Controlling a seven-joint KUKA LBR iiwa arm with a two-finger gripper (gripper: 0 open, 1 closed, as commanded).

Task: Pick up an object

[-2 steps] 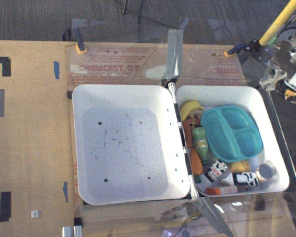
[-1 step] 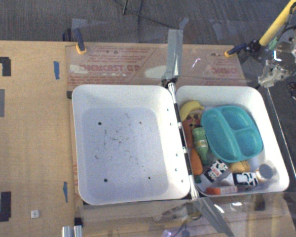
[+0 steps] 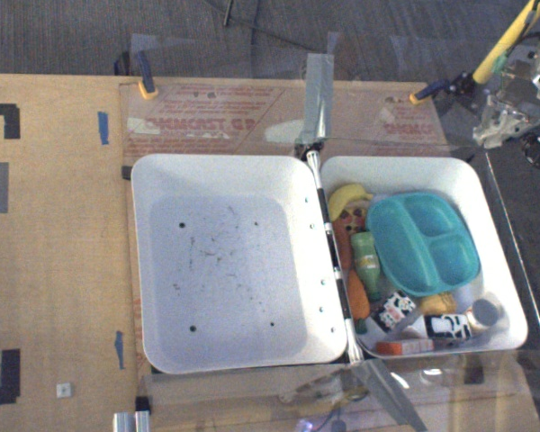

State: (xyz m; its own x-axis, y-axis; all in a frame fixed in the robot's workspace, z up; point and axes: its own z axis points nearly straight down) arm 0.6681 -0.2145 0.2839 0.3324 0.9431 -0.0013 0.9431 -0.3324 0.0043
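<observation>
Pre-grasp step, I'd judge: hand [image 3: 508, 106] parked up-right of the teal tray [image 3: 423, 241], jaw state can't tell, nothing held; next it must descend w/ fingers straddling the banana [image 3: 345, 197] left of the tray.

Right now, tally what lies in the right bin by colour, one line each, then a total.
Counting what can be told apart in the right bin:
Teal: 1, the divided plate
Yellow: 1, the banana
Green: 1, the green bottle
Orange: 1, the carrot
Black-and-white: 2, the cow-print block and the black-and-white carton
Total: 6; more pieces lie partly hidden under the plate.
</observation>
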